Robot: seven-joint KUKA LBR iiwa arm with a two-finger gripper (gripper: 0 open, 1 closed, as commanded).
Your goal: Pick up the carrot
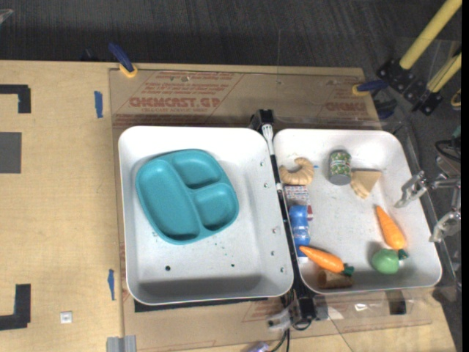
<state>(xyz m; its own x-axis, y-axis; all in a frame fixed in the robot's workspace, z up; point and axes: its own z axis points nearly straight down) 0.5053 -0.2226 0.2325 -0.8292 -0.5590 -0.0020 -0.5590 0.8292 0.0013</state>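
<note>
Camera view is showing the cardboard-covered bench (58,218) bearing two white bins. The left bin (139,270) is holding a teal plate (187,194). Two carrots (390,227) (325,258) are lying in the right bin (418,266). I cannot tell my gripper's state.

Two carrots (390,226) (325,259) lay in right bin (416,196) beside green fruit (385,261); teal divided plate (187,193) sat in left bin (139,266).

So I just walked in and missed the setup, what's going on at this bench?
Nothing is being handled right now. Two carrots lie untouched in the right bin: one carrot near its right side beside a green fruit, another carrot at the front left. The left bin holds a teal divided plate. The pick has not started.
</note>
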